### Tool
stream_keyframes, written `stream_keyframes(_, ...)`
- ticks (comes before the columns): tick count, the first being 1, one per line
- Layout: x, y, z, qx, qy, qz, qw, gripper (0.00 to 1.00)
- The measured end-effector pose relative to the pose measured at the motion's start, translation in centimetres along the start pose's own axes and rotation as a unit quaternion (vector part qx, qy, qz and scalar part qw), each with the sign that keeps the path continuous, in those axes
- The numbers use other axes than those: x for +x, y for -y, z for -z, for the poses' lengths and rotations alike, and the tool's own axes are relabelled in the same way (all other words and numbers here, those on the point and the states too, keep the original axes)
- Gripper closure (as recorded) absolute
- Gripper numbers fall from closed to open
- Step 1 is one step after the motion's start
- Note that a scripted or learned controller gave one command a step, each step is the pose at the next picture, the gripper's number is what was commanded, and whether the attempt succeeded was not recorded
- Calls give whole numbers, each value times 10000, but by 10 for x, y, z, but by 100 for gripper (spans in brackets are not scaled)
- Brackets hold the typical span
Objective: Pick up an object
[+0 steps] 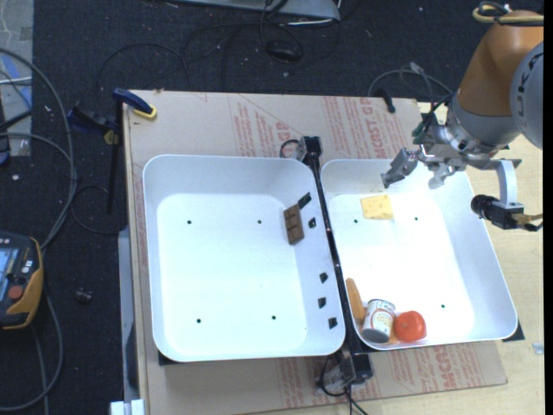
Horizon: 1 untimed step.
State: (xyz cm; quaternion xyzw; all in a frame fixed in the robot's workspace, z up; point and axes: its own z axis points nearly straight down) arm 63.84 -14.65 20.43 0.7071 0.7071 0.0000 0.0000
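Note:
My gripper (421, 170) hangs over the far edge of the right bin (471, 258), its two fingers spread apart with nothing between them. A yellow block (376, 207) lies in that bin just below and left of the gripper. At the near left corner of the same bin sit a small can (378, 319), a red tomato (410, 325) and an orange carrot (354, 297). A brown chocolate bar (294, 224) leans on the right wall of the left bin (181, 258).
Both bins rest on a cardboard sheet (225, 119) on the bench. A black clamp (311, 148) sits at the far end of the divide between the bins. Cables lie on the dark floor beyond.

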Motion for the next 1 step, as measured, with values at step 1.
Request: stream_keyframes(1, 14, -18, -110, 46, -9, 2, 10000, 0)
